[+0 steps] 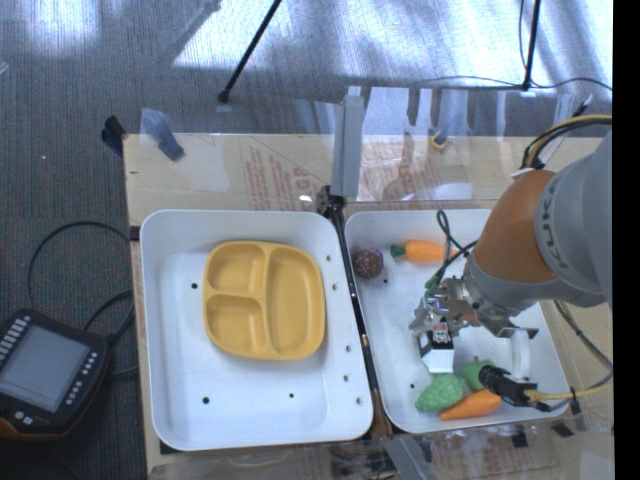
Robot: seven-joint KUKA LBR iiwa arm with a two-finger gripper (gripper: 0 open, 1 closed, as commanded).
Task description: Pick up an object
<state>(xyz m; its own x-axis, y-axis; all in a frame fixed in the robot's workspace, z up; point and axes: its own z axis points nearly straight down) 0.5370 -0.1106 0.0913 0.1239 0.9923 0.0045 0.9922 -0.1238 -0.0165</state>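
Grey carpet surrounds the bench (pixel 240 173), and we're down over the right bin (pixel 385 388)! Gripper (pixel 437 330) sits low among the toys, jaws closed around a small black-and-white box (pixel 438 349), upright in the bin's middle. Green lumpy toy (pixel 441 393) and orange carrot (pixel 472 404) lie just below it. Yellow divided plate (pixel 266 299) rests in the left bin (pixel 180 378).

The arm (pixel 575 223) is that chunky rounded KUKA look, smooth grey shell with a big glossy orange band (pixel 515 233) wrapping the section above the wrist. Yellow and black cables (pixel 560 133) loop out at about 1 o'clock from the band. Down at 7 o'clock from it, the gripper (pixel 440 318) end is a cluttered mix of silver metal and black bits.
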